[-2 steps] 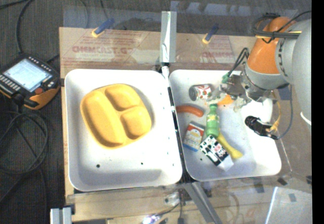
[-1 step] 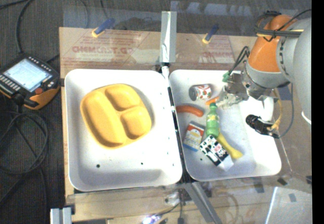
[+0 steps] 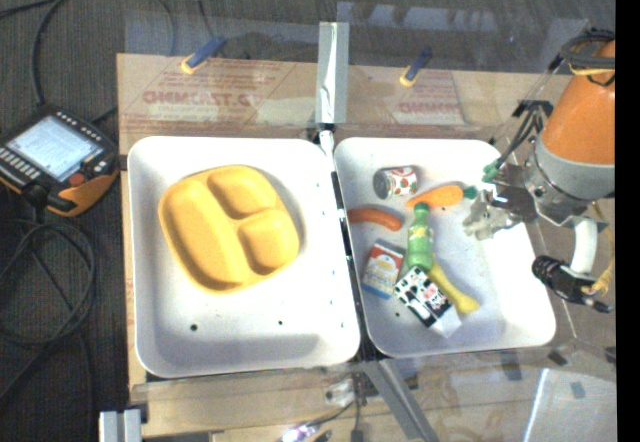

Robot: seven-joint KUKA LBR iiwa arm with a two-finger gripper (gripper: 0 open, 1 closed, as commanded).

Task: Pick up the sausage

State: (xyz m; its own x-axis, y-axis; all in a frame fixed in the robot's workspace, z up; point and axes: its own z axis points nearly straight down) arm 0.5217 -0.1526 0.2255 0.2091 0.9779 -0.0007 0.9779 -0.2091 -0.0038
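The sausage (image 3: 375, 217), a short reddish-orange link, lies flat near the left wall of the right bin (image 3: 520, 325). My gripper (image 3: 484, 216) hangs over the right part of that bin, well to the right of the sausage and just right of an orange carrot (image 3: 441, 196). Nothing is seen held in the gripper. Behind it, the grey wrist with the orange band (image 3: 585, 125) reaches in from the right.
Around the sausage lie a small can (image 3: 397, 181), a green bottle (image 3: 419, 238), a small box (image 3: 381, 270), a black-and-white carton (image 3: 427, 297) and a yellow banana (image 3: 456, 292). The left bin (image 3: 150, 330) holds a yellow divided tray (image 3: 232, 226). A teach pendant (image 3: 55, 158) lies off the bench at left.
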